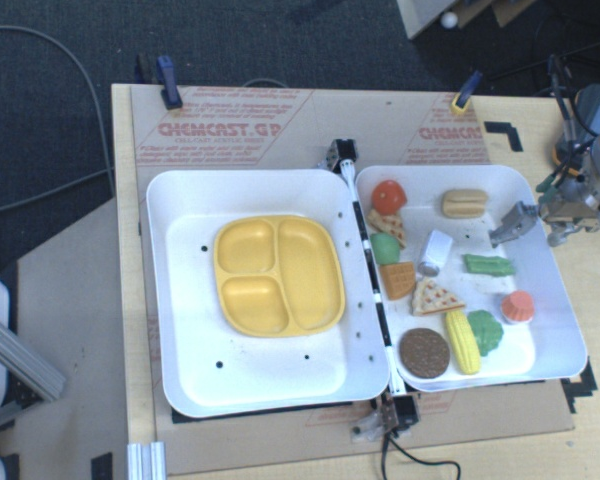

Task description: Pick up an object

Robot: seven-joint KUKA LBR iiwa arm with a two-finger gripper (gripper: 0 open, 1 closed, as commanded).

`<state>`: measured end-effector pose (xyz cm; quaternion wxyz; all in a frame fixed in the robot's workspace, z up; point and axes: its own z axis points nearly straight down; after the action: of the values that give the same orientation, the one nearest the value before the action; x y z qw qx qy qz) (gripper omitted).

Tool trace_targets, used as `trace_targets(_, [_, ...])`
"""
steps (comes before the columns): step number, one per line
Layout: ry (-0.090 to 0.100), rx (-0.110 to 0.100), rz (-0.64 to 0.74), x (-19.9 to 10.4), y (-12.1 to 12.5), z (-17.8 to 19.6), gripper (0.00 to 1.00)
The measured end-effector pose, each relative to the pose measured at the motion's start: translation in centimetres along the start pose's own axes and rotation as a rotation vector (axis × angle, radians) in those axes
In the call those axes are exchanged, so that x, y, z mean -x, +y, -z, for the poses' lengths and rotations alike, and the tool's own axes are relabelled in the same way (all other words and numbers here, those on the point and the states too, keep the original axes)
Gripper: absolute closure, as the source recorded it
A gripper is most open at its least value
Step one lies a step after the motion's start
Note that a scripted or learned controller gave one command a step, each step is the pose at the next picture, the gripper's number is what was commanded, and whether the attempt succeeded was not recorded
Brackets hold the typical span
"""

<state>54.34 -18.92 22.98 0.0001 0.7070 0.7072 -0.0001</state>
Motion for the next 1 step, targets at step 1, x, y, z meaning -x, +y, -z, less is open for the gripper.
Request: trace_targets(1, [0.000,-0.001,-0.001,-1.74,-6.45,-6.07,0.00])
